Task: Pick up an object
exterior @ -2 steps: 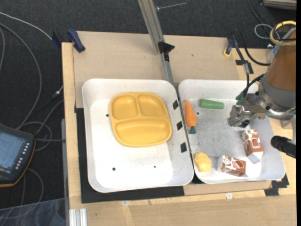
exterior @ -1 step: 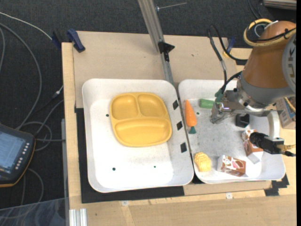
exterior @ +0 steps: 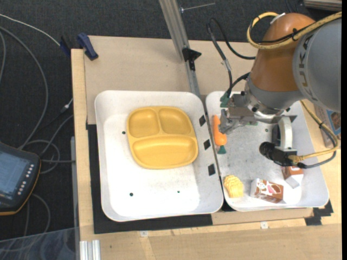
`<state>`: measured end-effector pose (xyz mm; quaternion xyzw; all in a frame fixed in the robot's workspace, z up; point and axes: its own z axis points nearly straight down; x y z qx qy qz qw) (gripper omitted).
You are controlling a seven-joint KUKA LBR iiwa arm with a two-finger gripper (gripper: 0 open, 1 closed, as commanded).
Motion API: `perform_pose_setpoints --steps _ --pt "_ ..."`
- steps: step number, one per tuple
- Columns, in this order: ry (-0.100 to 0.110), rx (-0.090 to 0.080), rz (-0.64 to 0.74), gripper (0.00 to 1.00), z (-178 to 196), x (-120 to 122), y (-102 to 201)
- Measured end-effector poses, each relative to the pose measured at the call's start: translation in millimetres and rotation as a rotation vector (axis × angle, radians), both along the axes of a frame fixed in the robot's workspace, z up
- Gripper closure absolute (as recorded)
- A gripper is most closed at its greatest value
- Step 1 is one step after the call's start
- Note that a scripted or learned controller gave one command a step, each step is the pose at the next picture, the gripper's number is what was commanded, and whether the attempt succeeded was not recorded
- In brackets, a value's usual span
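Two white bins: left bin [exterior: 108, 145] carried one yellow divided plate [exterior: 161, 136] near its far edge. Right bin [exterior: 317, 191] carried one gripper [exterior: 227, 124] by one carrot [exterior: 218, 134] at its left edge; jaw state unclear. One brown packet [exterior: 269, 190], one yellow piece [exterior: 233, 185] along near edge.

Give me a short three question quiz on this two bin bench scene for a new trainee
1. True or false: the yellow divided plate lies in the left bin.
2. Which object lies nearest the gripper? A corn cob B orange carrot C brown carton
3. Fill in: the corn cob sits near the right bin's ____ edge.

Key: 1 true. 2 B, the orange carrot. 3 front; the brown carton lies beside it.
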<state>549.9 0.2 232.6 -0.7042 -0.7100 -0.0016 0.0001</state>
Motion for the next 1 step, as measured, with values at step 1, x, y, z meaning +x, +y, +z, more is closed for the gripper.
perform_pose_setpoints --steps 1 --pt "0.001 -0.001 -0.002 1.00 -9.6 10.8 49.4"
